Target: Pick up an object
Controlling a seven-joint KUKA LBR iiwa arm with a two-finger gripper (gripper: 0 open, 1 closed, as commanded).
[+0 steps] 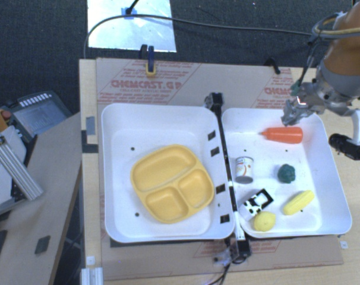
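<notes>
Gripper over the orange plastic carrot, nothing visibly held.

I see the orange plastic carrot (283, 135) lying just below my gripper (291, 117) in the right white bin (336, 186); I cannot tell how the gripper is set. Further below it sit a dark green broccoli piece (286, 173), a yellow corn cob (299, 202) and a small white can (244, 169).

Orange carrot (283, 135) flat in right bin's (334, 177) far corner; green broccoli (286, 173) nearby
</notes>
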